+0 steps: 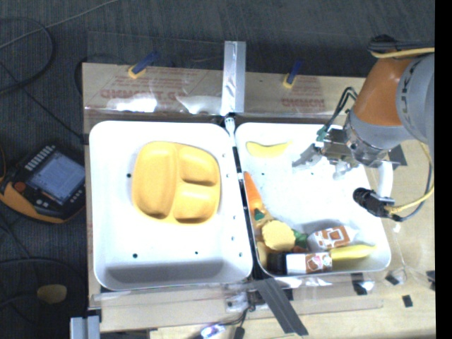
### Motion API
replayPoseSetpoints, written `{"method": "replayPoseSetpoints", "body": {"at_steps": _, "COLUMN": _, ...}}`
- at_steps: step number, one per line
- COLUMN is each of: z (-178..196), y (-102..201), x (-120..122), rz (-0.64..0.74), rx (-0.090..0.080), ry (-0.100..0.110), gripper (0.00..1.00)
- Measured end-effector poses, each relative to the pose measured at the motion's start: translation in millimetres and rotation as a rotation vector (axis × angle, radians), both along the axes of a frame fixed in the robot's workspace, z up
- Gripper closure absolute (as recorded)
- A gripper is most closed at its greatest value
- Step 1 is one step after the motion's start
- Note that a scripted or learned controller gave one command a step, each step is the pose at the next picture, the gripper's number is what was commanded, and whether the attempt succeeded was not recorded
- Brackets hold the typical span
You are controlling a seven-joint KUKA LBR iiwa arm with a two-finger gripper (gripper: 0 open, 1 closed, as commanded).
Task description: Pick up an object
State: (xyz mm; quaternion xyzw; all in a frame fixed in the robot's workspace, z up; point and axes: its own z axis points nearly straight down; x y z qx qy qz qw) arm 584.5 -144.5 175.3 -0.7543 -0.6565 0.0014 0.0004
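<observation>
Gripper hangs over the upper part of the right bin, its two fingers spread apart with nothing between them and bare white floor beneath. The likeliest things to lift lie well apart from it, crowded along that bin's near edge: a yellow banana, a small carton just above it, a dark bottle lying on its side, a lumpy yellow toy and an orange carrot against the left wall. These look like light, stiff plastic play food, probably smooth and apt to slip. The carton seems the best choice, gripped across its flat sides; the banana would want a hold across its narrow middle. Packed so close, neighbours may block the fingers. In the left bin sits a broad yellow tray, too wide to pinch except at a rim.
</observation>
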Motion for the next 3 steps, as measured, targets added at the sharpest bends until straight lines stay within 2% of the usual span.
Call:
{"method": "replayPoseSetpoints", "body": {"at_steps": 1, "z": 49.8, "y": 43.2, "x": 20.2, "rz": -0.101, "rx": -0.001, "ry": 0.0, "gripper": 0.0}}
{"method": "replayPoseSetpoints", "body": {"at_steps": 2, "z": -27.0, "y": 6.6, "x": 7.8, "rz": -0.109, "rx": -0.002, "ry": 0.001, "gripper": 0.0}}
{"method": "replayPoseSetpoints", "body": {"at_steps": 3, "z": -70.0, "y": 38.2, "x": 77.2, "rz": -0.093, "rx": 0.002, "ry": 0.011, "gripper": 0.0}}
